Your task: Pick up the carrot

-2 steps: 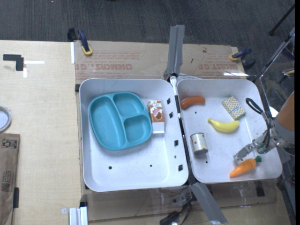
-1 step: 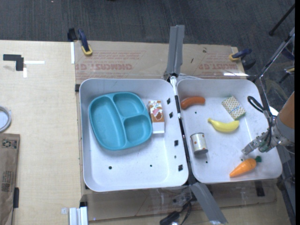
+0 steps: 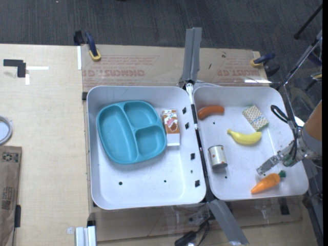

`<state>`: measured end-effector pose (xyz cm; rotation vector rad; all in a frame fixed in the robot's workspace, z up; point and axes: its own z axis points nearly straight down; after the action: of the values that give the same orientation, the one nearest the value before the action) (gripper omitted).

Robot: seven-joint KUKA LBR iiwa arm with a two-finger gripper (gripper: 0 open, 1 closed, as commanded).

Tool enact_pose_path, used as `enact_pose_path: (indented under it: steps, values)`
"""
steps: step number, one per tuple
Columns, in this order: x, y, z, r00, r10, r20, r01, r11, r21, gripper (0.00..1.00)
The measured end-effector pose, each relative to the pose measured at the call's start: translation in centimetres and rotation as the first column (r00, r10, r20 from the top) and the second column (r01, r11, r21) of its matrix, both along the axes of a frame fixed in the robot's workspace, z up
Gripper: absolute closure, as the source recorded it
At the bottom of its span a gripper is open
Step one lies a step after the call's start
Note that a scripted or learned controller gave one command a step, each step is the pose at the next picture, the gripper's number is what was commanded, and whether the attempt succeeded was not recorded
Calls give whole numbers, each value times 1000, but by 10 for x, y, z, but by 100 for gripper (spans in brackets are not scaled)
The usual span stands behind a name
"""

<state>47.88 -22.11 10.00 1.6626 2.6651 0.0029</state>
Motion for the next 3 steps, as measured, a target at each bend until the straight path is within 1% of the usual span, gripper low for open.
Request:
enact_pose_path:
  steps: [1,2,3]
  values:
    - [-1,1,-9,1000,-3,-2,3,1000,2,0]
    - [0,0,0,1000,-6,0,6,1000,1,100]
    - [0,0,0,1000,-6,0,6,1000,0,0]
